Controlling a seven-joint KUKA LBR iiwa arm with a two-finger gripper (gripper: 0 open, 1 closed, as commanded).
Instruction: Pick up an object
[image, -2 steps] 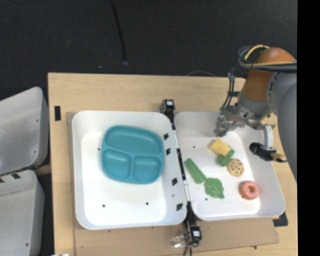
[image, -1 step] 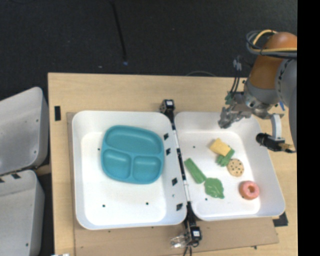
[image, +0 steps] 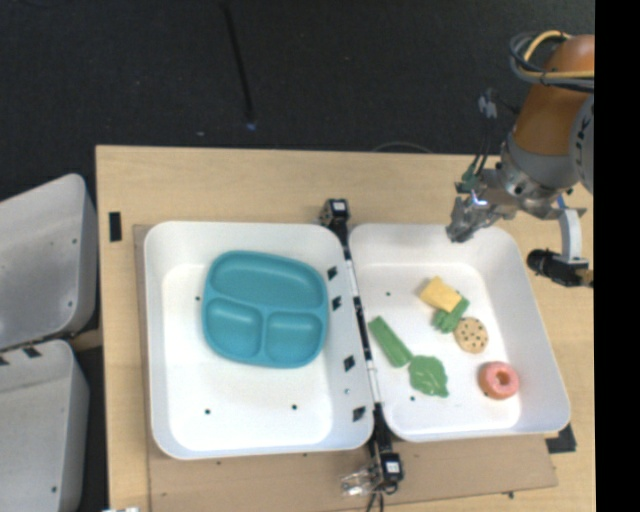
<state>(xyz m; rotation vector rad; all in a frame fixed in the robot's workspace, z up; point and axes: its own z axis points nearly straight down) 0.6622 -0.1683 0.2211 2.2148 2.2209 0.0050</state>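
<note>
A: Gripper (image: 462, 228) up at the far rim of the right bin (image: 540, 300), near its far corner on the arm's side. Nothing seen between the tips; how wide it stands, impossible to tell from up here.

B: And the nearest target?

A: Yellow block (image: 441, 294), lying toward the camera from the tool and a shade to the picture's left. Long axis slanted, running from upper left to lower right. Touching a small green piece (image: 450, 319) at its near end.

B: Anything else within reach?

A: Plenty. Round cookie (image: 471, 335) just beside that green piece, pink donut (image: 498, 381) nearer the front rim, a long green pod (image: 389, 342) on a slant by the centre divider, and a leafy green piece (image: 429, 375) at its lower end. All flat on the white floor of the same bin.

B: Room to come down?

A: Open floor between tool and block, so probably a clean descent. Tighter on the block's near side, with the green piece and cookie crowding in. Likely best closing across the block's short width.

B: Left bin?

A: Left bin (image: 170, 400) well apart, carrying a teal divided plate (image: 266, 308). A far longer reach for this arm.

B: Risk?

A: Smooth, shallow surface; a nudged block could well slide instead of seating.
</note>
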